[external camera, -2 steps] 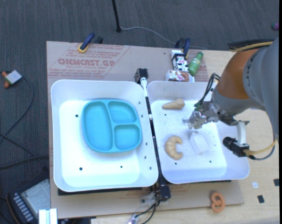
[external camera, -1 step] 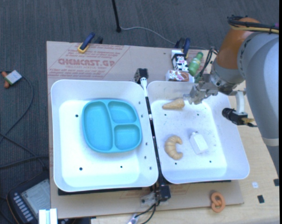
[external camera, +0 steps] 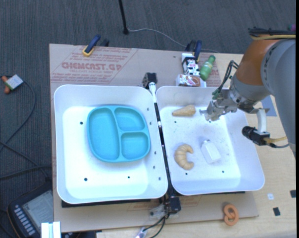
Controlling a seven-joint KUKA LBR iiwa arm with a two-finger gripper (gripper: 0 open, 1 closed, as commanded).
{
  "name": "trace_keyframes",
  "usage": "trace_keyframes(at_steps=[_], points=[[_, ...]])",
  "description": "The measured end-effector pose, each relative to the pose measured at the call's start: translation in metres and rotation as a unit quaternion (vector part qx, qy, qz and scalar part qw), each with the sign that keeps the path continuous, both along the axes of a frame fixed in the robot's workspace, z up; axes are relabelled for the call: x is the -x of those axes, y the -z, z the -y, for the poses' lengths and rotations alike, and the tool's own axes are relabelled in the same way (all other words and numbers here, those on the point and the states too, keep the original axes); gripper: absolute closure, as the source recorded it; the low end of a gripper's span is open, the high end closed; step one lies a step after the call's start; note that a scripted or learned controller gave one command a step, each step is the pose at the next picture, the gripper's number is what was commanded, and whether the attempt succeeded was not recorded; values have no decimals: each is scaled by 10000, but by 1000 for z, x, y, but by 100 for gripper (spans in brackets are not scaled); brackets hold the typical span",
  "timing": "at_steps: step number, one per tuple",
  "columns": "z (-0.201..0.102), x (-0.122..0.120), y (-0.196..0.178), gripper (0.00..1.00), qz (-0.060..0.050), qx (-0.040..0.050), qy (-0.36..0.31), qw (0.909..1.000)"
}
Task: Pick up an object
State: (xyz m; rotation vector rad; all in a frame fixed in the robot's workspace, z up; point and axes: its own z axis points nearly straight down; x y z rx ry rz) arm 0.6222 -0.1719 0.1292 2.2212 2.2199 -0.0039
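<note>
Currently, right bin (external camera: 248, 180) holds three items: one croissant (external camera: 184, 155) near its front edge, one bread roll (external camera: 184, 111) near its back edge, one white block (external camera: 211, 151). My gripper (external camera: 211, 114) hovers beside the roll. Left bin (external camera: 60, 133): one blue plate (external camera: 118, 133).

On the brown cardboard sheet (external camera: 97, 66) under the bins I can read red printed letters, something like "CHEMCAST GP", upside down from my view. The small package (external camera: 190, 72) behind the right bin has colored printing, but it is too small for me to read.
</note>
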Motion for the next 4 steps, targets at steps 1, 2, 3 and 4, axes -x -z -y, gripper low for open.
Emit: trace_keyframes(at_steps=[1, 2, 3, 4], points=[[16, -21, 0, 100, 4, -3, -8, 10000], [-22, -11, 9, 100, -1, -6, -8, 10000], [-4, -22, -7, 100, 9, -3, -9, 10000], [-6, -32, 16, 100, 3, 1, -8, 10000]])
